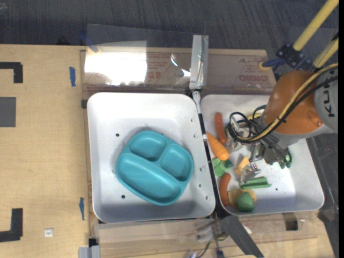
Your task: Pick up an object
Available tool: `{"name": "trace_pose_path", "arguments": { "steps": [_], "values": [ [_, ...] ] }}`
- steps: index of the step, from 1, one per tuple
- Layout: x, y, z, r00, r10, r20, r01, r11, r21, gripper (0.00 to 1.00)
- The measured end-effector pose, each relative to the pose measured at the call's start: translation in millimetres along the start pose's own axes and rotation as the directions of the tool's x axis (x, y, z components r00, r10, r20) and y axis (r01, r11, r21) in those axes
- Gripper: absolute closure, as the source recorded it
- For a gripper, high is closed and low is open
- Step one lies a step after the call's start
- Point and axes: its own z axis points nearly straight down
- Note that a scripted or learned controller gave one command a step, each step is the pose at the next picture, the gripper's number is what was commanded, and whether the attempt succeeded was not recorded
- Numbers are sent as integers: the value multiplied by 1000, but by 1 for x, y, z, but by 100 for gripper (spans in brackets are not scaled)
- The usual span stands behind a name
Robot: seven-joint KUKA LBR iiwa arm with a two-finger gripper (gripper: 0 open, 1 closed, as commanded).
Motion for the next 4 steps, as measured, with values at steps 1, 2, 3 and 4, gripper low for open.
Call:
{"name": "trace_pose_path", "arguments": {
  "steps": [1, 2, 3, 4],
  "values": [
    [2, -2, 0, 1000, 1, 2, -1, 1000, -3, 0],
    [-1, 0, 0, 999, -32, 2, 32, 999, 1, 0],
    [7, 4, 0, 996, -86, 3, 86, 996, 0, 0],
    [26, 11, -1, 1000, -1, 5, 1, 1000, -2, 0]
  ]
}}
